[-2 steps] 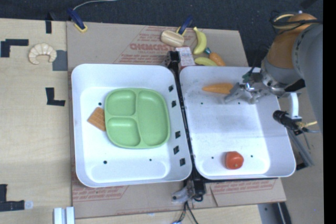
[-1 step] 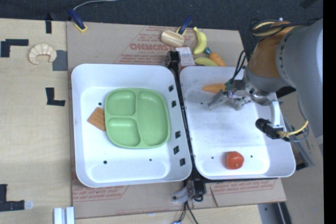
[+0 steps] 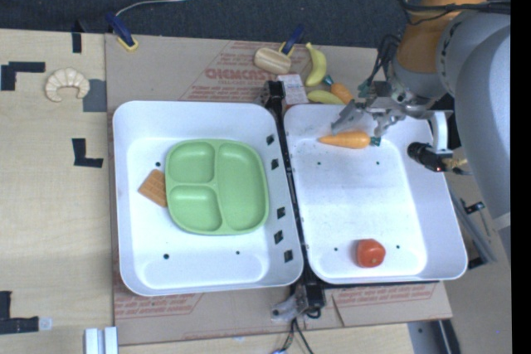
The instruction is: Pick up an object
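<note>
An orange carrot lies in the right bin's far end, directly under the gripper, whose finger state cannot be told.

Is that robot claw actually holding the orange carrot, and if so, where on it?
It cannot be told. The gripper sits right over the carrot in the right bin, near its thicker right end, but a real grasp isn't visible.

Grey arm reaches in, tool angled downward.
</note>
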Robot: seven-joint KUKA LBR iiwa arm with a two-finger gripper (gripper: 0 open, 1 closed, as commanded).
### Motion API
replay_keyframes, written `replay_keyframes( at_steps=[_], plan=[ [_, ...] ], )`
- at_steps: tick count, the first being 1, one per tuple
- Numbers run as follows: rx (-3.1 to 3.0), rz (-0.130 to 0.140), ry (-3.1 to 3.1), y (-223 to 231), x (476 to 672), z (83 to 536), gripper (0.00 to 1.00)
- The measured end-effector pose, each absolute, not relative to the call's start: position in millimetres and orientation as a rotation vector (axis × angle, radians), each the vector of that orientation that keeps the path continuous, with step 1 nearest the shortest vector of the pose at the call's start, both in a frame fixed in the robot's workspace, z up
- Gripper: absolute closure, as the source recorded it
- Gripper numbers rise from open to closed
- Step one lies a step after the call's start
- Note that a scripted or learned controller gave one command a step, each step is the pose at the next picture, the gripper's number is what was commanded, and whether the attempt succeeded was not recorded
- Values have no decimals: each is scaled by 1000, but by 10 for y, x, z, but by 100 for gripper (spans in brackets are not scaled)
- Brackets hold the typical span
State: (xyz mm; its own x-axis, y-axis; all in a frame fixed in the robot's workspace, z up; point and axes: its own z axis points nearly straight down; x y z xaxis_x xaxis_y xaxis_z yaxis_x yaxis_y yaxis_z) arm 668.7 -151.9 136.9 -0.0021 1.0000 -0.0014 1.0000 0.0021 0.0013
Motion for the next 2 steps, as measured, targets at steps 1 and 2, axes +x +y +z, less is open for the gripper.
replay_keyframes(
  at_steps=[1, 2],
  plan=[
    [2205, 10, 2209, -1208, 6729, 1005, 0],
    [2201, 11, 2203, -1149, 6745, 955, 0]
  ],
)
